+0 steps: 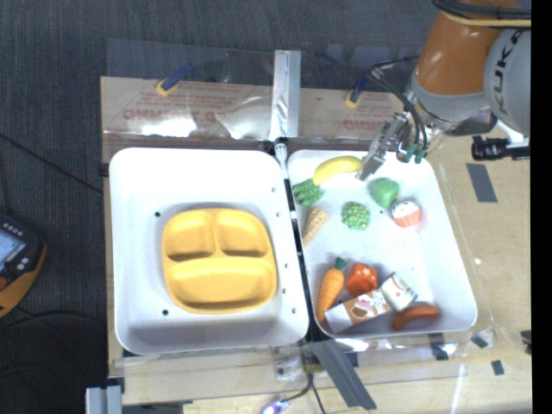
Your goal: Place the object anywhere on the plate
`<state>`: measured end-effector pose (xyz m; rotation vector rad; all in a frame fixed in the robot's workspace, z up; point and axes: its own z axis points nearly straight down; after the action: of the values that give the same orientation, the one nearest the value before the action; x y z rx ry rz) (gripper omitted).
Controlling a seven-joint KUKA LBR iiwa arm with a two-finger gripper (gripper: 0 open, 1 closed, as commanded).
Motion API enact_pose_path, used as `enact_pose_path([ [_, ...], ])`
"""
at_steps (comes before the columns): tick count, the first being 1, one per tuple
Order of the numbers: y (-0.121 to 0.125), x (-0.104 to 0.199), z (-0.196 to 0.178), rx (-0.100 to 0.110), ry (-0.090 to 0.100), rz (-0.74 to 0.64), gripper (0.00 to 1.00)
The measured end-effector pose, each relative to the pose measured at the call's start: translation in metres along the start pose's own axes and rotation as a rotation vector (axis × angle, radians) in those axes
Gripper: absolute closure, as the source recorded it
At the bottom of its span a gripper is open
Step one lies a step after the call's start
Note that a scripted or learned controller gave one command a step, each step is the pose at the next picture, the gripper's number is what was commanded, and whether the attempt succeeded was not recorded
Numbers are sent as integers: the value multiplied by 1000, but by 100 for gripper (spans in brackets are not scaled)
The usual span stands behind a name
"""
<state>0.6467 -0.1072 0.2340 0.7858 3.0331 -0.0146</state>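
A yellow plate (220,259) with three compartments lies in the left bin (138,179) and has nothing on it. The toy food is in the right bin (448,257): a banana (335,168), broccoli (306,191), a corn cob (314,224), a knobbly green ball (356,216), a green pepper (385,190) and a red-and-white piece (406,214). My gripper (371,166) hangs over the back of the right bin, its tip between the banana's right end and the green pepper. I see nothing in its grasp.
At the front of the right bin lie a carrot (329,290), a red pepper (362,277), a small carton (366,305), a can (399,292) and a sausage (416,316). A raised divider (291,231) separates the two bins.
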Motion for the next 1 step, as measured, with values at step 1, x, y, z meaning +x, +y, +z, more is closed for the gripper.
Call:
enact_pose_path([
  [1, 24, 90, 12, -10, 9, -277, 100],
])
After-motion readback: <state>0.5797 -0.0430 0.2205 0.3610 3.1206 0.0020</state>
